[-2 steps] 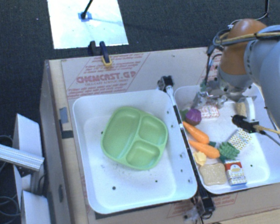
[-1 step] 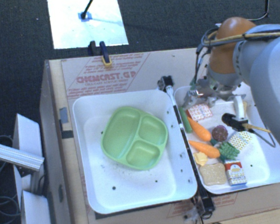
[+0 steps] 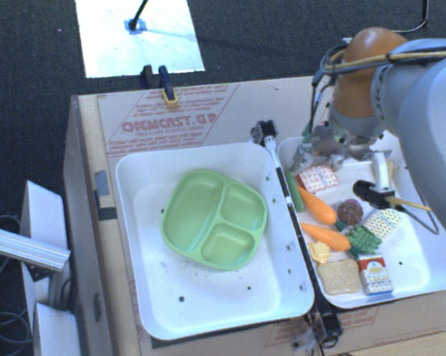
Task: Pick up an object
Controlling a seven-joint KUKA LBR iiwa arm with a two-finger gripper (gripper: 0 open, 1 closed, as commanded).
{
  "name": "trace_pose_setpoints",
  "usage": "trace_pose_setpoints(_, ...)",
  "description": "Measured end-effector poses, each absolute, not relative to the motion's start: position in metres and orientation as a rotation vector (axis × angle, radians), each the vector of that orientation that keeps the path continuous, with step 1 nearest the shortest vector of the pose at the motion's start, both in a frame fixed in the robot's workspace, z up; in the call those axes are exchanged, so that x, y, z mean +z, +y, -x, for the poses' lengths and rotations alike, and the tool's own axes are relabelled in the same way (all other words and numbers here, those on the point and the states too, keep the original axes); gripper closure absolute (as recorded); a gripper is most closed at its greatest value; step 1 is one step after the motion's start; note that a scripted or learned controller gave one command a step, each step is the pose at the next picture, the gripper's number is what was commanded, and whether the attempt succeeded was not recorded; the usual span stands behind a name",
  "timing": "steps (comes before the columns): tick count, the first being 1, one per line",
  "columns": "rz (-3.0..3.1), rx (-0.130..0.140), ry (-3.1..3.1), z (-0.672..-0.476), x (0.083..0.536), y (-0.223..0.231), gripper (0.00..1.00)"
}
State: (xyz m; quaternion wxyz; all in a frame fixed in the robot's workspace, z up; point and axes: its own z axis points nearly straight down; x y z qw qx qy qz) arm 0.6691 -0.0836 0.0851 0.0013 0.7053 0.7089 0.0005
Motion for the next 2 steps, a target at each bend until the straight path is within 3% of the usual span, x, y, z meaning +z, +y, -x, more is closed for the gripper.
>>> trace_pose_setpoints(1,-2.209,0.004,2.226,-0.670,0.096,-0.083,1.00)
trace_pose_setpoints(2,-2.217,0.005,2.222,-0.583,0.185,-0.052,1.00)
